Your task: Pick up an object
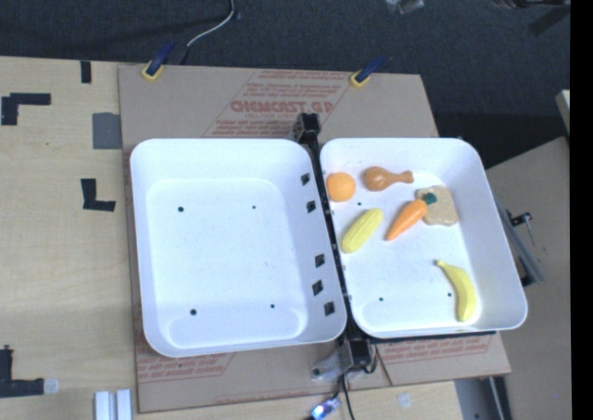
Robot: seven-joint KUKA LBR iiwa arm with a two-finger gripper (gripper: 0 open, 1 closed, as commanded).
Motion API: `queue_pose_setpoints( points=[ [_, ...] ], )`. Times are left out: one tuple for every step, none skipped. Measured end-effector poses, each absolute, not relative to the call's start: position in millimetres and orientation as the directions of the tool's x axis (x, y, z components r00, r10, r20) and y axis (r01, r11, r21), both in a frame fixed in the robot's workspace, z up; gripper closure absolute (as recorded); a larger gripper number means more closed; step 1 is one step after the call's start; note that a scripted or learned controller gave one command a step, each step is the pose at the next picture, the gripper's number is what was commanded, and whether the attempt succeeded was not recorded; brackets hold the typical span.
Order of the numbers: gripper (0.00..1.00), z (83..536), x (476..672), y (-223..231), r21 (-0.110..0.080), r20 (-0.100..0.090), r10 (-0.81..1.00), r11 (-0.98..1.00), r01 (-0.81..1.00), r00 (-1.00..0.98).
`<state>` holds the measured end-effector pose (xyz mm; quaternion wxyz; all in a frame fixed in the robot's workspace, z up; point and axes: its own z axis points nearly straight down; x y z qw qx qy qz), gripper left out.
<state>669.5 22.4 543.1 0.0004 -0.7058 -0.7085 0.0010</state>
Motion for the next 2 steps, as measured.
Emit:
queue_pose_setpoints(
  points=[
    [1.00,552.0,670.1,23.3,-0.004,-0.002,1.000,0.004,1.000,-0.004],
    [1.00,561.2,670.7,24.4,-0.004,-0.003,1.000,0.006,1.000,-0.006]
  ],
)
